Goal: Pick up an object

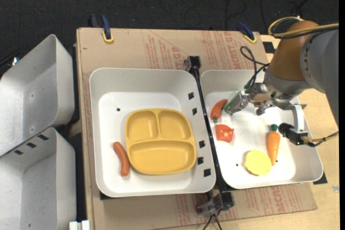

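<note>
- Starting nearest the camera, a yellow round piece (257, 163), lemon-like, lies by the front wall of the right bin (310, 172); its smooth dome would likely slip under a two-sided pinch.
- Just beside it, touching or nearly so, the carrot (274, 146) lies lengthwise, orange with a green cap pointing away from the camera. It looks like light, stiff toy plastic, smooth and tapered, so my judgement is to take it across the thicker upper half, where the sides run closer to parallel.
- In the left bin (102, 180), a yellow divided plate (160, 141) sits in the middle with a sausage (122, 159) along its left edge, well apart from the arm.
- Farther in, a red chunk (225, 133), like a strawberry or a pepper piece, sits near the divider; it is small and irregular, probably an awkward hold.
- Beyond it a red chilli (217, 109) lies slanted by the divider: slim, curved and light, best pinched mid-length.
- The gripper (235, 104) hangs low over the far part of the right bin, close beside the chilli. Whether it is spread or closed I cannot tell, and nothing visibly sits in it.
- The bins rest on a brown board on the tabletop (161, 46).
</note>
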Robot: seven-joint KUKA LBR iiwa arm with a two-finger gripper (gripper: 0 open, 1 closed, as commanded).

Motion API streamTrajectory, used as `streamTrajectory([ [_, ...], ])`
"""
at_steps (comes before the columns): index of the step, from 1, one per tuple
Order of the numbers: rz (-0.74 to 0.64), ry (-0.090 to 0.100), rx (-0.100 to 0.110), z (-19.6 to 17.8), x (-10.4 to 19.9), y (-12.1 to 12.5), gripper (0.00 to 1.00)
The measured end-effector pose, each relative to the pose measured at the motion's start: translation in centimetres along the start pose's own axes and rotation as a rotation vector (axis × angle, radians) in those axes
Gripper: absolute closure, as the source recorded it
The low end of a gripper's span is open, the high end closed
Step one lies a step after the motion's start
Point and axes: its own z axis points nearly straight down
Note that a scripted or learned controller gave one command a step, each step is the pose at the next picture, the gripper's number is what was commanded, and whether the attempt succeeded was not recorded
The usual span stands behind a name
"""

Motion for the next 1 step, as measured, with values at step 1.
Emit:
streamTrajectory([
  [1,0.000,-0.002,-0.008,-1.41,-0.02,0.19,1.00],
])
